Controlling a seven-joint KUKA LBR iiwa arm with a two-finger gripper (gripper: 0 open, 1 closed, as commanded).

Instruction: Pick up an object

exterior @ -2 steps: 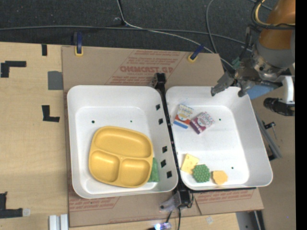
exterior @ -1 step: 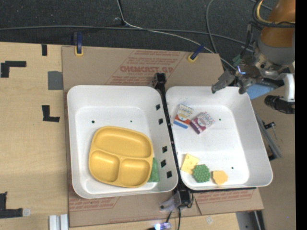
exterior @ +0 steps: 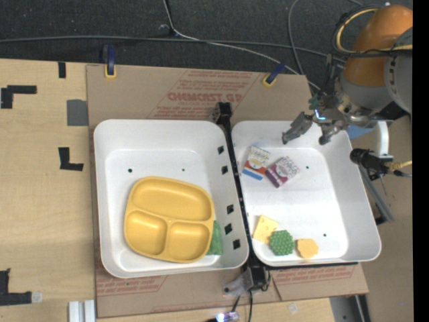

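My gripper (exterior: 310,135) hangs over the far edge of the right bin (exterior: 348,200), open, with nothing between its two spread fingers. Below and left of it lie a small white-and-red packet (exterior: 257,160) and a maroon packet (exterior: 283,170). Near the bin's front sit a yellow wedge (exterior: 264,227), a green bumpy ball (exterior: 281,242) and an orange piece (exterior: 308,248). The orange-banded wrist rises behind the gripper at the upper right.
The left bin (exterior: 114,146) holds a yellow divided tray (exterior: 169,218) with a green item (exterior: 216,239) tucked against its right side. A black divider with clips runs between the bins. Cables cross the dark backdrop, and cardboard lies under the bins.
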